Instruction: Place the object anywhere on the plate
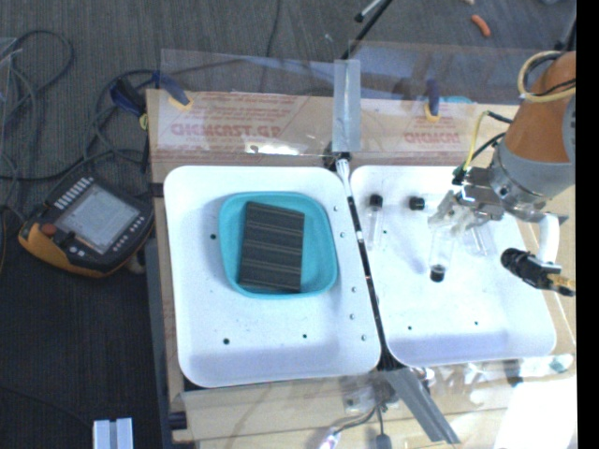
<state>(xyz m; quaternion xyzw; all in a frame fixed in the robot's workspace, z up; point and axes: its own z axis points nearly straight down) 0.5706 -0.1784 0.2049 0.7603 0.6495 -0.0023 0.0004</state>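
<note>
Already dark ribbed object (272,246) lies on teal plate (278,244) in left bin (271,354), long axis toward counter's far edge. My jaws (456,235) over right bin (468,330), well apart (spread, nothing between).

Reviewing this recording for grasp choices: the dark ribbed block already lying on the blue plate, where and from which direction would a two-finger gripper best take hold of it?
Judging from the camera view, the dark ribbed block lies flat on the blue plate, its long axis running up the image. Probably best to come straight down from above and close across its narrower width at mid-length. The plate's raised rim likely blocks a sideways approach.
</note>
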